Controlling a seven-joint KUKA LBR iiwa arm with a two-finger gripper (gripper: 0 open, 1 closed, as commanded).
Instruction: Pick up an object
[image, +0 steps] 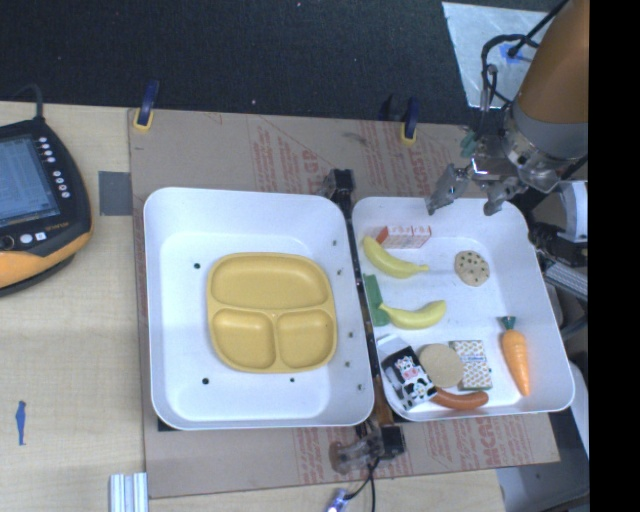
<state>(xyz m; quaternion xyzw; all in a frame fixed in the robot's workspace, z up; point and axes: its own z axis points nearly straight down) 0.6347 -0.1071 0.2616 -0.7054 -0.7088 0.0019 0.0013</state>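
Above the right bin's (540, 300) far rim, the gripper (466, 203) is seen spread wide and empty, so the cookie (471, 267) just below could be missed or nudged against the near banana (390, 260).

Two yellow plastic bananas (393, 260) (414, 315), an orange toy carrot with green top (514, 358) and a tan dark-speckled round cookie (471, 267) were recorded. A pale yellow sectioned plastic tray (271, 308) was noted in the white left bin (170, 330).
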